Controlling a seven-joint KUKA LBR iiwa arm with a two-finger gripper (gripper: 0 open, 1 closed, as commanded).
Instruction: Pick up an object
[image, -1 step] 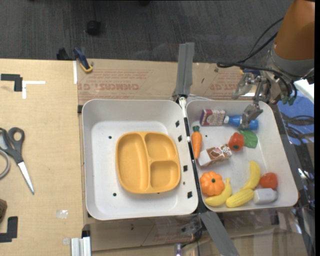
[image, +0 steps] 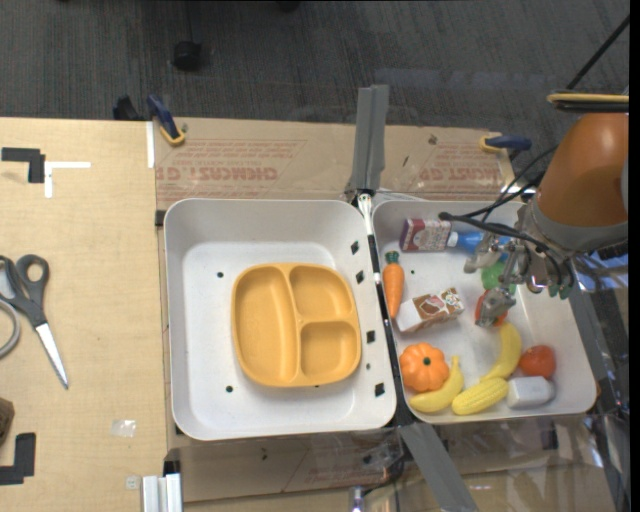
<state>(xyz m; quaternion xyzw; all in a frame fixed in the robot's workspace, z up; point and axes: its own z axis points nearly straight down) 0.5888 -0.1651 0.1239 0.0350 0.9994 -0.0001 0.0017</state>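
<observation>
Over the right bin (image: 575, 350), near its far right side, my claw (image: 497, 290) hangs low among the toys — the grey wrist and orange band of my arm (image: 590, 180) fill the corner above it. Whether the claw is spread or closed I cannot tell; cables and dark metal blur together there. Something green (image: 493, 276) and something reddish (image: 492, 306) sit right at the tip, but I cannot say either one is between anything of mine, so I claim no hold.

The candidates all lie in this bin: a carrot (image: 392, 285) along the left wall, a small brown packet (image: 432, 308) beside it, an orange pumpkin (image: 424, 367) toward the front, a banana (image: 437, 397) and a corn cob (image: 479, 395) along the front edge, a red tomato (image: 537, 361) at the right, a purple-and-white bottle (image: 428, 235) at the back. The left bin (image: 190, 330) carries a yellow divided plate (image: 296, 324).

My judgement — the reach is made, the pick itself is unproven. A firm close and a lift clear of the bin are left.
</observation>
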